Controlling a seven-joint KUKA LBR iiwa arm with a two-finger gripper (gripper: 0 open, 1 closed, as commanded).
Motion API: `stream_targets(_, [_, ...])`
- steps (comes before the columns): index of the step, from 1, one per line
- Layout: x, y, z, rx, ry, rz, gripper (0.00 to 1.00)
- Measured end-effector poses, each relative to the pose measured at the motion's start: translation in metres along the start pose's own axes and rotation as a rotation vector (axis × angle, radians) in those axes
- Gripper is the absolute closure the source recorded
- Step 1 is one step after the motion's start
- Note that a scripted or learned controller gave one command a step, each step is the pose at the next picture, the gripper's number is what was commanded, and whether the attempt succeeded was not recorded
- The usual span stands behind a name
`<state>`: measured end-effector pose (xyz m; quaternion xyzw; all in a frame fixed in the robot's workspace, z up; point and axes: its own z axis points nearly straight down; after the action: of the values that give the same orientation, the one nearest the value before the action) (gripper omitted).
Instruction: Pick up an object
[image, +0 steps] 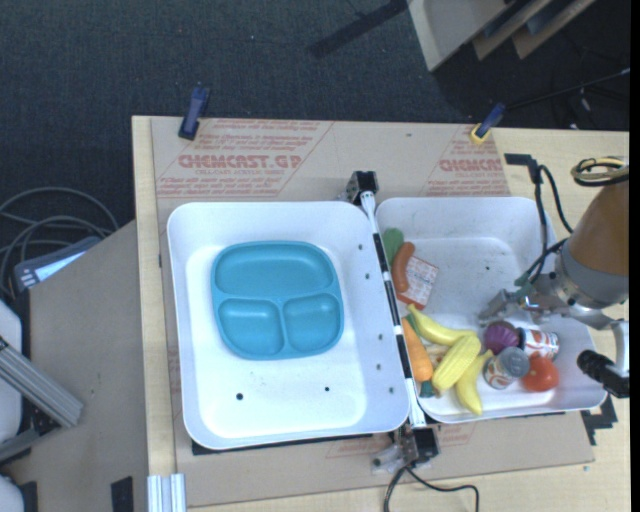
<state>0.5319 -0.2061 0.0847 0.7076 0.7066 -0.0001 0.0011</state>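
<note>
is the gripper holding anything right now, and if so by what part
It cannot be told. The gripper is low in the right bin, just above the purple object, but nothing shows between its fingers.

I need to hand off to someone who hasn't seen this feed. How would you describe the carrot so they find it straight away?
Look in the right bin, along its left wall beside the divider between the bins. The carrot lies there lengthwise, just left of the bananas. It is the one slim orange piece; the bananas are yellow and the sausage above it is redder and stubbier.
</note>
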Motion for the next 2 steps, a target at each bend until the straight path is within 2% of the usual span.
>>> stream_targets(1, [0.034,-0.036,0.000,0.002,0.003,-0.001,0.00])
stream_targets(2, [0.034,-0.035,-0.011,-0.003,0.000,0.000,1.00])
